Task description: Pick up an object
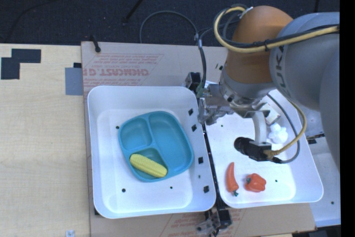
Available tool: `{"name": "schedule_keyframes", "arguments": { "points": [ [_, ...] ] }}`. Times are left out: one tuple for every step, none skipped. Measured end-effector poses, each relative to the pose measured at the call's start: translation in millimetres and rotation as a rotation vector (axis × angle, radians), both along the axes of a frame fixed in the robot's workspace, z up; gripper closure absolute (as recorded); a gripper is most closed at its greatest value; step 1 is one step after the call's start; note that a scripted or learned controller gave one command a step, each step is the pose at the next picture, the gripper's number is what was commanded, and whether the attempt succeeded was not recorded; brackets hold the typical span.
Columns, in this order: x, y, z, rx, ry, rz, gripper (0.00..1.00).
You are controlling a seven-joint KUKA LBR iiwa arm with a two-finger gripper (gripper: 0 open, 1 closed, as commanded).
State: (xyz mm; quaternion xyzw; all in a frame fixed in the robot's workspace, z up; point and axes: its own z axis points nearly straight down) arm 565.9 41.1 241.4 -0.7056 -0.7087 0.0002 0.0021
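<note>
Corn (148,165) lies in the near compartment of a blue plate (166,130), which sits in the view's left-hand bin (95,147). The right-hand bin (302,177) holds a red chili (231,177) and a small red pepper (255,182) just beside each other near its front edge, and a white lump (277,133) farther back, partly behind a cable. We take it these things are scattered loose in shallow bins so that any of them can be reached from above. Any one would serve as the object to pick up, and all of them rest where they lie.

The arm (255,53) reaches in from the right and bends steeply down, its orange band over the back of the right-hand bin. The gripper (212,109) points downward at that bin's far left corner, close against the wall shared with the other bin. It sits well apart from the chili and the pepper, and across the divider from the plate. We see nothing under it or caught in it, and whether it is clenched or released we cannot tell, since the wrist hides it from this slant. In our judgement this spot offers no grasp, so the arm would need to move toward the front of the bin, or over the divider, to reach anything. Both bins stand on cardboard (127,69) laid over the pale surface (39,147).
</note>
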Motion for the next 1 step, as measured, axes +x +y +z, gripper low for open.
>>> {"name": "schedule_keyframes", "arguments": {
  "points": [
    [-8.4, 55.0, -17.0, -0.001, 0.003, 0.000, 1.00]
  ]
}}
